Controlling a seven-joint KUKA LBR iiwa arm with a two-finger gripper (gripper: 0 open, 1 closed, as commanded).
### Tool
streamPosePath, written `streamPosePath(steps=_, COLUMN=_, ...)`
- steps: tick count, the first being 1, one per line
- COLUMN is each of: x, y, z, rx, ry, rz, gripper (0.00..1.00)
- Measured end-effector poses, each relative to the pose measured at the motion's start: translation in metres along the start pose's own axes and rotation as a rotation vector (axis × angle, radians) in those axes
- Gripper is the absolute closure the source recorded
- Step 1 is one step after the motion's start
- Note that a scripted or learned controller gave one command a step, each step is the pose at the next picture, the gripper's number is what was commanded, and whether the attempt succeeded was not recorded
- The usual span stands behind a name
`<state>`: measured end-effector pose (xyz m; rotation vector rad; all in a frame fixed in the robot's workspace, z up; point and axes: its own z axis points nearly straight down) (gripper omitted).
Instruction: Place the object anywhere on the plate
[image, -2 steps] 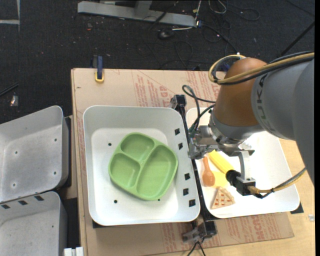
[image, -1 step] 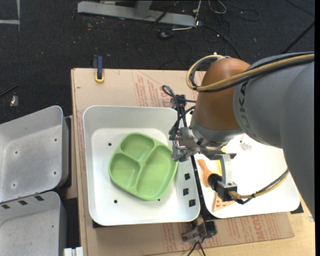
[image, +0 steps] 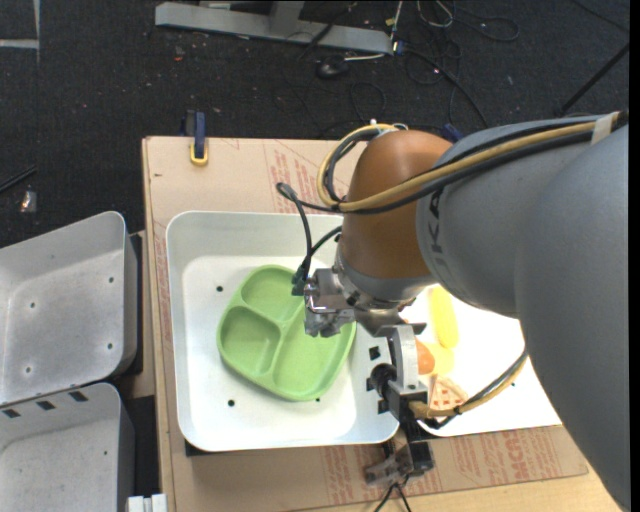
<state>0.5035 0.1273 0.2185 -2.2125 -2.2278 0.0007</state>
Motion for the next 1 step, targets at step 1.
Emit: streamPosePath(steps=1, x=-0.0024, y=0.0006, z=-0.0001, rx=0.000, ry=-0.001, rz=0.005, gripper=0.00)
